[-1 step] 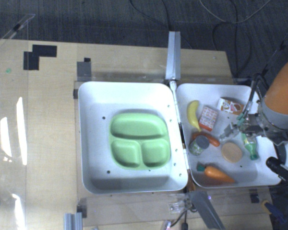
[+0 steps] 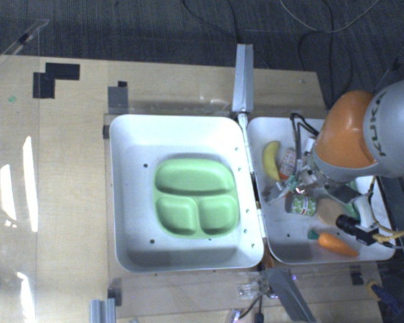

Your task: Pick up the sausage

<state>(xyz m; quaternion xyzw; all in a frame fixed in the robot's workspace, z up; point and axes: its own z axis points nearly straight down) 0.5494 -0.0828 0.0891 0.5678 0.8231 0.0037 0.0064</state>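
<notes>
Two shallow white bins sit side by side: the left bin (image 2: 121, 180) holds a green divided tray (image 2: 194, 195); the right bin (image 2: 283, 251) holds a banana (image 2: 271, 159), a carrot (image 2: 337, 243) and a small green-labelled can (image 2: 300, 204). The gripper (image 2: 291, 187) hangs low beside the can. Finger state cannot be told, and the sausage cannot be identified.

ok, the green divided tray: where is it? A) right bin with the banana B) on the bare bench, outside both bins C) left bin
C: the green divided tray lies flat in the middle of the left bin, while the banana and carrot are in the right bin.
</notes>
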